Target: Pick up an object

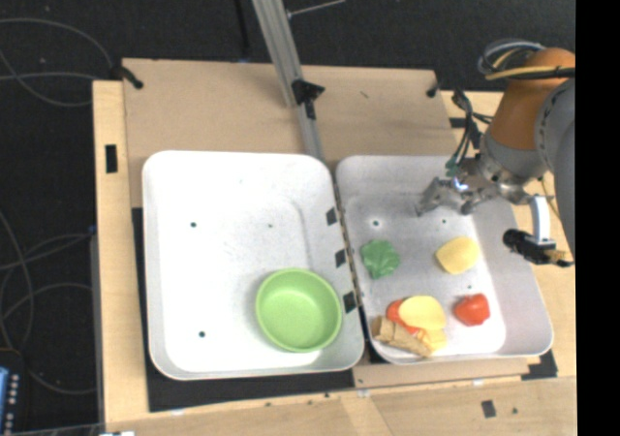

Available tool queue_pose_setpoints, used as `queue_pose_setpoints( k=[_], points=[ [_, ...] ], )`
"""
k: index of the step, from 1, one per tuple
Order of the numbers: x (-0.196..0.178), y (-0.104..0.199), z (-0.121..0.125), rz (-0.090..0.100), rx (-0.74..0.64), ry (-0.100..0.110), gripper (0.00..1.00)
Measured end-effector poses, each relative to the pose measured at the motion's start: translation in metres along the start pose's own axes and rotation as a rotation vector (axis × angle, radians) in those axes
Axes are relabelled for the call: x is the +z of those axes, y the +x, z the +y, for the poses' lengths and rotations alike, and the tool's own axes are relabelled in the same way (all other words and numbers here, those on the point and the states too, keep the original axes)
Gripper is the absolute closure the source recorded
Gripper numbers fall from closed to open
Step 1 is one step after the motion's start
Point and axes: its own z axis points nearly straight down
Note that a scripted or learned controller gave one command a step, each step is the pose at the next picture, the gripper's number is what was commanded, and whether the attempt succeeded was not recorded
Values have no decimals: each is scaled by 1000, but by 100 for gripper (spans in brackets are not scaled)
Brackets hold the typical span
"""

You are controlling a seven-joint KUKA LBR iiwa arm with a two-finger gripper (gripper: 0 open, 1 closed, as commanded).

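I log two white bins (242, 192). Left bin: one light green bowl (298, 309). Right bin (387, 187): dark green lump (380, 258); right of it a yellow lump (457, 255), a red piece (472, 309), and a yellow-and-red-and-tan pile (415, 324).

Green bowl (298, 309): upright, open side up, in left bin (194, 192), near its front right corner. Relative to the bowl, all in the right bin: crumpled green piece (380, 258) up and right; yellow lump (457, 255) farther right; yellow-and-red cluster with tan bit (415, 322) just right; red piece (472, 310) beyond it.
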Motion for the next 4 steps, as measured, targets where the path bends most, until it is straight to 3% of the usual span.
queue_pose_setpoints(
  k=[1, 2, 4],
  points=[
    [-14, -1, 1, -5, -4, -5, 100],
    [-76, 5, 1, 4, -2, -10, 100],
    [-192, -1, 0, 2, -3, -11, 100]
  ],
)
